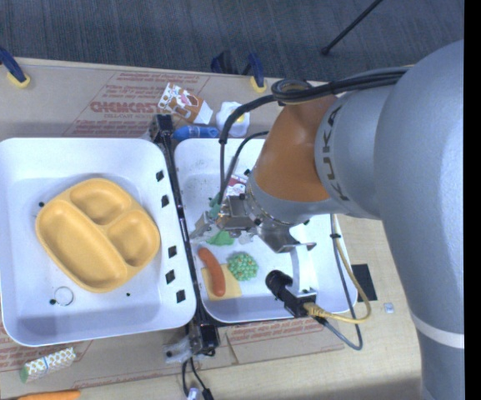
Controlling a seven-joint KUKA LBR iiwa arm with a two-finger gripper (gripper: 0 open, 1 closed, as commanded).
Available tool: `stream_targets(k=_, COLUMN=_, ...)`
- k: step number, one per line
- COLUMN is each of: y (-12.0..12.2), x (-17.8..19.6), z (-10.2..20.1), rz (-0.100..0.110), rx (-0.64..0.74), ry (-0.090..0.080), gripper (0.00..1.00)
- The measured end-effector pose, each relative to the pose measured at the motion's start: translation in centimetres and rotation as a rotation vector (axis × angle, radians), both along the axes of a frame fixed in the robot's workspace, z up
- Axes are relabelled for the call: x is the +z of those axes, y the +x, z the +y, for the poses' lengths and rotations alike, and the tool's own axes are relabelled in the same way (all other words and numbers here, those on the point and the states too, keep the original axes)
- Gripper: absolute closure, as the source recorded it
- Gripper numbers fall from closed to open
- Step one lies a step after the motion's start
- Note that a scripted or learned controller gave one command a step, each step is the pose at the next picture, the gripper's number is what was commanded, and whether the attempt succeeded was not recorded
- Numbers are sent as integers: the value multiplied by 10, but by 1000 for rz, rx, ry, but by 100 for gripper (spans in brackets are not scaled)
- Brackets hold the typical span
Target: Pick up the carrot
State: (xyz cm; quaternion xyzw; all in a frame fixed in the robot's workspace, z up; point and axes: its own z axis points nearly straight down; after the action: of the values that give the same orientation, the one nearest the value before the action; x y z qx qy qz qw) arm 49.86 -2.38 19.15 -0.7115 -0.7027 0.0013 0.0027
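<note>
Looming closest, the grey arm (407, 157) hangs over the right bin (340, 294). Its gripper (227, 215) hovers above the greenery; I cannot tell how it is set. Just below, toward the bin's near wall, lies the carrot (212, 271), long axis running roughly near-to-far.

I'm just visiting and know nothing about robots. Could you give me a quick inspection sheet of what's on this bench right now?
Surface: bench topped with printed cardboard, bearing left bin and right bin.
Job's things: carrot lies in the right bin, untouched.
Clutter: yellow divided tray in the left bin; green knobbly piece and yellow slice beside the carrot.
Grippers: gripper hangs above the carrot; finger state unclear.
Cables: black cables on the arm; yellow-tipped cable.
Surroundings: blue clamps, grey carpet.
</note>
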Motion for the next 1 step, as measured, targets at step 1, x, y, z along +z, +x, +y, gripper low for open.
stream_targets(k=1, y=13, x=0, z=20, rz=-2, rx=-90, ry=-2, gripper=0)
